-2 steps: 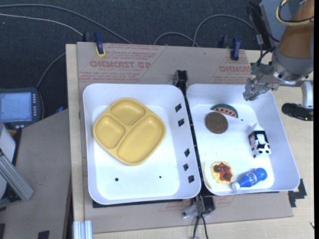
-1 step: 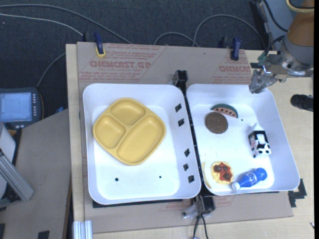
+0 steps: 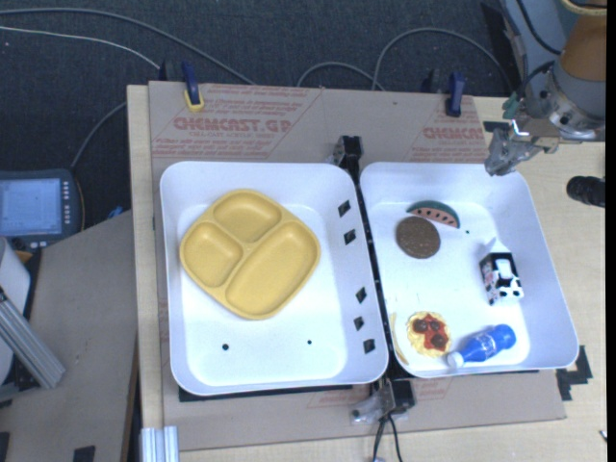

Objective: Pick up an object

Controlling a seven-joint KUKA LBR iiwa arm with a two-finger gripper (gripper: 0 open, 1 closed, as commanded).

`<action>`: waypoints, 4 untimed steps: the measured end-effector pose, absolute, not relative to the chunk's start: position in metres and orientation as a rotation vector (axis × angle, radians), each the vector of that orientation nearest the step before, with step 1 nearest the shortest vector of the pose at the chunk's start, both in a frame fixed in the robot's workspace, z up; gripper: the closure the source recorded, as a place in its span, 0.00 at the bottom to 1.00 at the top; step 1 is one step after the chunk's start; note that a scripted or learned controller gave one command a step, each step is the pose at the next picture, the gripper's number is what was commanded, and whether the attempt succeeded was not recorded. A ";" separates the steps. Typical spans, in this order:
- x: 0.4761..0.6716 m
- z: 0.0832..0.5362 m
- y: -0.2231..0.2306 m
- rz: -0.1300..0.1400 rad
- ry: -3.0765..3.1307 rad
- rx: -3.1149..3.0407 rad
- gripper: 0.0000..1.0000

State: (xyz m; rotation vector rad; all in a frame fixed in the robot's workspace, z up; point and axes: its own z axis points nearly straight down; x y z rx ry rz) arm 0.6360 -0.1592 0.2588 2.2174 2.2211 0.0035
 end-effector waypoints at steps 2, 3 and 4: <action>0.644 0.244 -0.061 0.002 2.229 2.216 1.00; 0.643 0.233 -0.012 -0.001 2.231 2.218 1.00; 0.654 0.220 0.046 0.003 2.231 2.215 1.00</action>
